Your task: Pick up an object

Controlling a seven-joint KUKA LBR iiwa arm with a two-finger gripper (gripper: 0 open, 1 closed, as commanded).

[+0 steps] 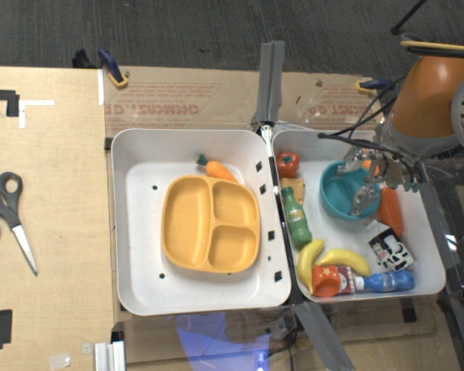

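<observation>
My gripper (363, 181) hangs over the right side of a teal bowl (339, 195) in the right bin (437, 265). Its two metal fingers stand apart, one at the bowl's far rim and one lower by the near rim, with nothing seen held between them. An orange object (391, 212) lies just right of the bowl, partly under the gripper. The same bin holds a tomato (288, 161), a green bottle (296, 218), two bananas (345, 260), a red cup (328, 280), a blue bottle (387, 282) and a black-and-white packet (390, 248).
The left bin (131, 230) holds a yellow divided plate (211, 224) and a carrot (217, 169) at its far side. Scissors (12, 216) lie on the wooden bench at the left. Cables run from the arm above the right bin.
</observation>
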